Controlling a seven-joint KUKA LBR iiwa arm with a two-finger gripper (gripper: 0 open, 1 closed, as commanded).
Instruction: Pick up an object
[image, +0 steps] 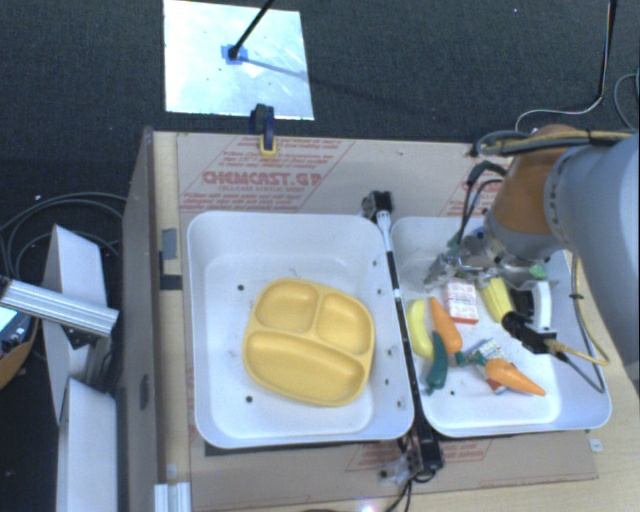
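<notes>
Two shallow white bins sit side by side on the bench: the left bin holds a yellow divided tray, and the right bin at the right of the frame holds the loose items. Near the divider lie a yellow banana-like piece, an orange carrot, a dark green piece, a small red-and-white box, a yellow corn-like piece and a second carrot at lower right. The gripper is low over the upper part of the right bin, just above the box; whether it is released or clenched cannot be told. These appear to be light, rigid plastic toys, smooth and likely to slip; the carrot near the divider is best taken across its thicker middle. Room is tight: the items crowd together, touching or nearly so, and the divider wall stands just left of them. The lower right of this bin offers more open floor around the second carrot.
</notes>
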